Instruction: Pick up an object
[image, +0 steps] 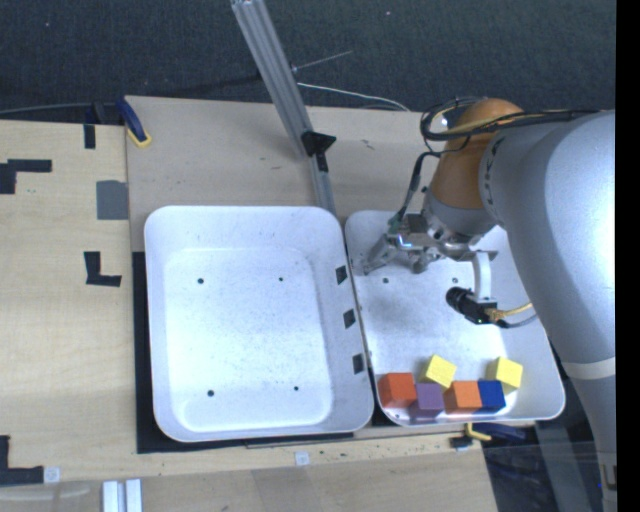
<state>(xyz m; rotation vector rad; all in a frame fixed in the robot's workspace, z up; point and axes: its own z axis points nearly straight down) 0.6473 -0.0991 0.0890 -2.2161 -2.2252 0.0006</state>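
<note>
Arm reaches in from the right, its gripper (400, 250) low over the far end of the right bin (400, 320); whether its fingers are apart cannot be told. Small blocks cluster at that bin's near edge: orange block (397, 387), purple block (429, 397), blue block (490, 395), yellow block (440, 371).

No legible text, labels, brand marks or numbers anywhere in the camera view. Black tape marks on the bench (60, 200) form bare shapes, not characters. The coloured blocks (450, 388) show plain faces with no print. The arm (560, 220) casing shows no readable marking at this resolution.
</note>
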